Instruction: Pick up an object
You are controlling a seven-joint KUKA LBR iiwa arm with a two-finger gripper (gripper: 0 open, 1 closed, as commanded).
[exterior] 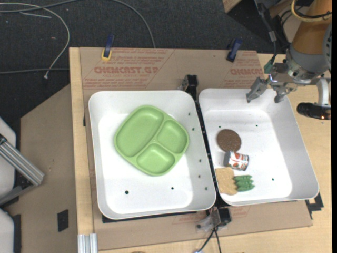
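The right bin [279, 157] holds several small objects along its left side: a round brown cookie [229, 139], a small red and white can [237, 161] lying on its side, a tan flat piece [225, 181] and a green toy [244, 183]. My gripper [268, 93] hangs over the far edge of the right bin, well behind these objects. Its two fingers are spread apart with nothing between them.
The left bin [105, 141] carries a light green divided plate [152, 139] with three compartments. Blue clamps [108, 45] [234, 49] hold the cardboard board at the back. A black bracket [190, 82] sits between the bins at the far side.
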